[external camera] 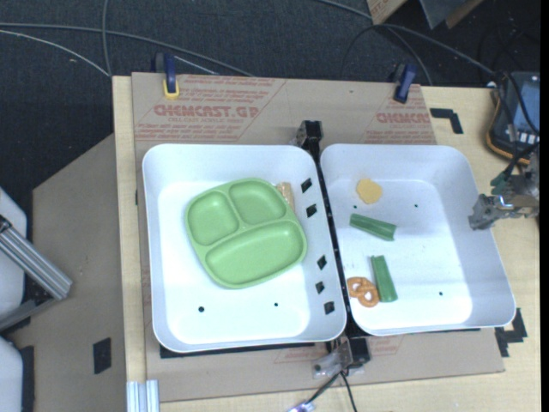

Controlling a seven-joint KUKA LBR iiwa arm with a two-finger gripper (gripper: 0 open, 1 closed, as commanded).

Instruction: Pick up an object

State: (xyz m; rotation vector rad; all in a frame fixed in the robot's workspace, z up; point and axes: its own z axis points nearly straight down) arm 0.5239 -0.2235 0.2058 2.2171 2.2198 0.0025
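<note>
Jaws [482, 215] at about three o'clock, just over the right rim of the right bin [446, 166]. Too small and blurry to tell if apart or together. Nothing seen between them. Holding nothing, as far as can be seen.

Out from there, toward nine o'clock, inside the right bin: four small things to pick from. A green stick [373, 227] near the middle of the bin, lying on its side. Up at twelve o'clock from it, a little yellow piece [369, 191]. Down at six o'clock, a second green stick [383, 279], more up and down. Right beside that one, touching or nearly touching, an orange pretzel [363, 291] close to the bin's left wall.

Farther out at nine o'clock, the left bin [163, 230], with a green plate [247, 232] split into three parts. A small tan bit [285, 194] peeking out at the plate's top right edge.

Under both bins, the desk [120, 256].

Probably just at the start. Nothing lifted yet. All left to do: move over one thing, go down, squeeze, lift up.
</note>
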